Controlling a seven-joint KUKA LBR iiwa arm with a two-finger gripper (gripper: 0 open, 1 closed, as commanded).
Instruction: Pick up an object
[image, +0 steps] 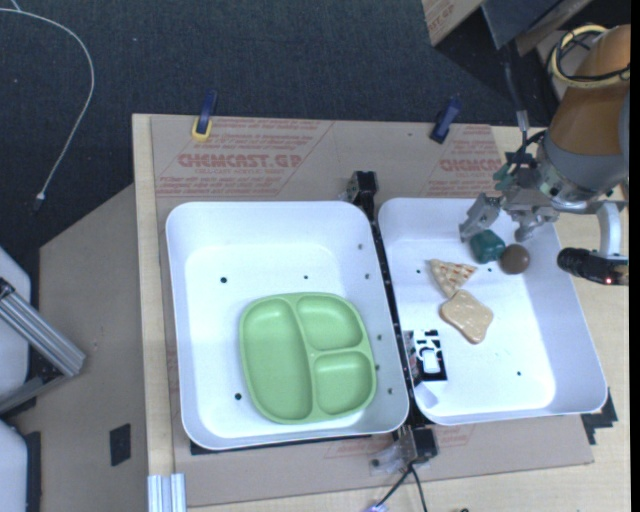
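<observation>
The right bin (530, 385) holds a small teal object (488, 246), a brown ball (515, 260), a tan waffle-like wedge (452, 273) and a pale bread-shaped piece (467, 317). My gripper (503, 228) hangs over the bin's far part, just above the teal object and the brown ball. Its fingers (477, 217) are spread apart and open, with nothing held between them. The teal object lies right below the fingertips, partly covered by them.
A green divided plate (305, 355) lies in the left bin (200, 250). A black divider with a tag (428, 355) runs between the bins. Blue clamps (445, 120) sit at the board's far edge. The right bin's near half is bare white floor.
</observation>
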